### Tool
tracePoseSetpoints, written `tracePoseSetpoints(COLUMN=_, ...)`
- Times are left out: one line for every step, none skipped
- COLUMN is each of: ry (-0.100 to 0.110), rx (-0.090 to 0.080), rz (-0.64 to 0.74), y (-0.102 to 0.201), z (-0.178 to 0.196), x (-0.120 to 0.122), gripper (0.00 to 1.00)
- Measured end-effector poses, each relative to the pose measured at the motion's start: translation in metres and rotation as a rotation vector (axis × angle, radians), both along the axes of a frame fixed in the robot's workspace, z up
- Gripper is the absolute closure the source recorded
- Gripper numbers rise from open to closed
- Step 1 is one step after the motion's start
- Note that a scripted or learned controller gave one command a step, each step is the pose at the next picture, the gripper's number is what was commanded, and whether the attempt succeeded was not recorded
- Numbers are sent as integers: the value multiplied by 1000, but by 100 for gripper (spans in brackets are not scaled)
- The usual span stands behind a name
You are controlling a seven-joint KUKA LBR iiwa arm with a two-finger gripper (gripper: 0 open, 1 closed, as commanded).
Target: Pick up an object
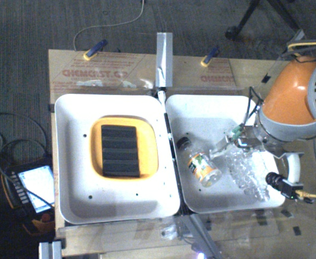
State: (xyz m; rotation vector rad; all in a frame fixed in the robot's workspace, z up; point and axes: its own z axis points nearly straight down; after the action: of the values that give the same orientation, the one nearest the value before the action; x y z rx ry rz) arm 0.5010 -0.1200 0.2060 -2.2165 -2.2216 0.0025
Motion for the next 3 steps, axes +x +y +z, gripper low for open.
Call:
tracePoseSetpoints(ry=2, rx=1, rz=2, y=1, z=8, x=1, gripper=100)
tracePoseSetpoints(ry=-4, rx=-2, rz=134, y=15, z=99, x=91, gripper=100)
tracePoseSetpoints(ry=1, rx=-2, rz=90, y=18, z=-62, x=110, gripper=100)
